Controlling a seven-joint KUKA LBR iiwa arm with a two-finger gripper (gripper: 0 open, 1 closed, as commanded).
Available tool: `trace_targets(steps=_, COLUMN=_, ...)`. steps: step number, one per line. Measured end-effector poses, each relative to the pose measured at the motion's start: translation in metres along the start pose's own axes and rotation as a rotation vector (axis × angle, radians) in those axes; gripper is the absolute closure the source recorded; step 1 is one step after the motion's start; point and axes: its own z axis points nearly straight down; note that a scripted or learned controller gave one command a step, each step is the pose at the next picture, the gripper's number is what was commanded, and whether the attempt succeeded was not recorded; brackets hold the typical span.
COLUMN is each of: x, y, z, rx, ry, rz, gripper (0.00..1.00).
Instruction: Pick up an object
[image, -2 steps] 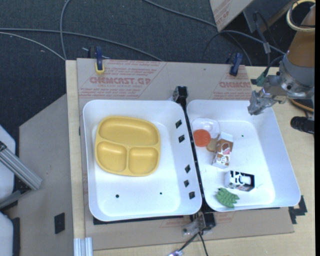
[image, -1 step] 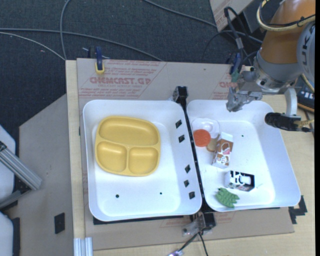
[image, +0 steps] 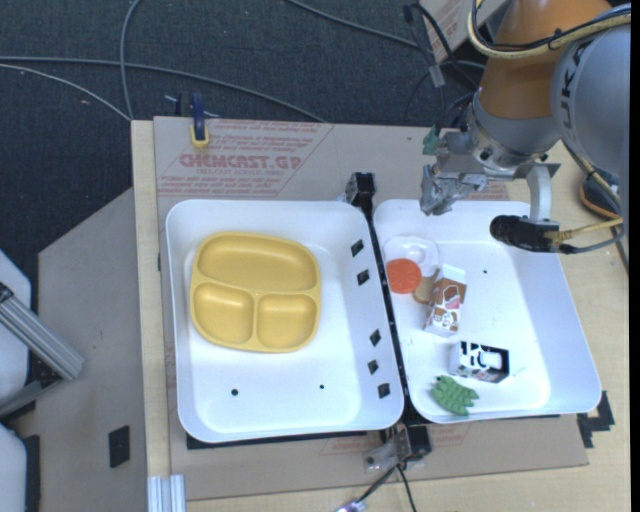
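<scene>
My gripper (image: 437, 203) hangs over the far left corner of the right bin (image: 545, 300), its fingers close together with nothing between them. Below it in that bin lie a clear cup with an orange disc (image: 405, 272), a small brown and white carton (image: 446, 303), a black and white block (image: 484, 361) and a green toy (image: 455, 394). A yellow divided plate (image: 256, 291) rests in the left bin (image: 270, 390).
The grey arm with its orange band (image: 530, 60) reaches in from the upper right. A black camera piece (image: 522, 231) juts over the right bin's far edge. A black divider with clips (image: 372, 300) runs between the bins. Cables lie on the dark floor behind.
</scene>
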Motion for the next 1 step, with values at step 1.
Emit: trace_targets(steps=1, x=0.0518, y=0.0089, z=-0.0039, rx=0.0, ry=0.0, rz=-0.001, gripper=1.0)
